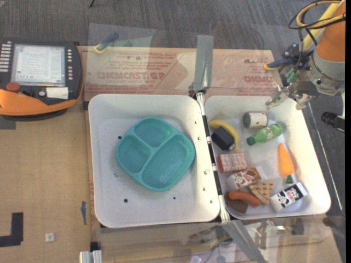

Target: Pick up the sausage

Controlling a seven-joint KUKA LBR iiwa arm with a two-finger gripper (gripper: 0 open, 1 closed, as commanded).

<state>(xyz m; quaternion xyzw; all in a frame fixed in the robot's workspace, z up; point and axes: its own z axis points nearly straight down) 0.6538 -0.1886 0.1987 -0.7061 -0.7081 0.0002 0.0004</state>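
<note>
The sausage, a short red-orange link, lies near the front edge of the right bin, between a dark brown piece and a waffle. My gripper hangs over the bin's far right corner, well behind the sausage and apart from it. Its fingers are spread open with nothing between them. The arm's orange band shows at the right edge.
The right bin also holds a banana, a black block, a can, a green bottle, a carrot, a red packet and a milk carton. A teal divided plate lies in the left bin.
</note>
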